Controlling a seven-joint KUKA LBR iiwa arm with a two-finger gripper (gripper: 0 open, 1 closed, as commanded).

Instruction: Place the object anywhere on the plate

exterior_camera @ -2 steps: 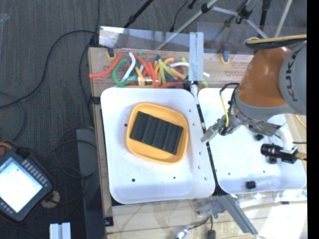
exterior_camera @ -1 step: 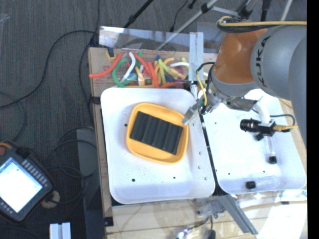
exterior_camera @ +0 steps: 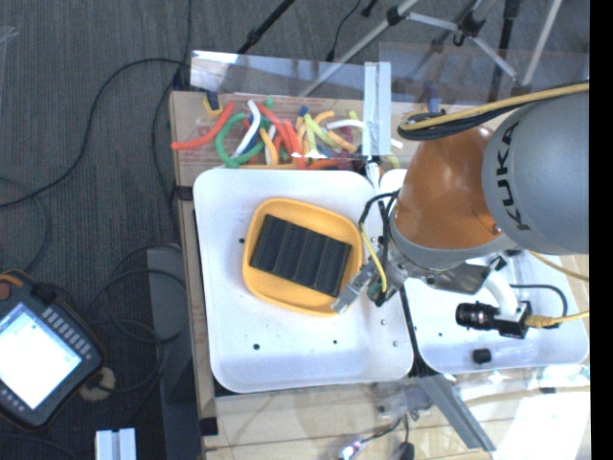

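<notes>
Camera view: dark ridged block (exterior_camera: 300, 255) lies on yellow plate (exterior_camera: 265, 287), gripper (exterior_camera: 352, 293) at plate's right rim, jaws' state indiscernible; lifting carelessly could snag the rim and tip it.

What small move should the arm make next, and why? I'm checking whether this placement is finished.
Probably lift the hand straight up and away. The dark ridged block already lies flat on the yellow plate in the left bin, and the hand sits at the plate's right edge. Whether it grips anything is unclear.

"KUKA" lettering, partly visible, on grey arm (exterior_camera: 546, 175).
</notes>
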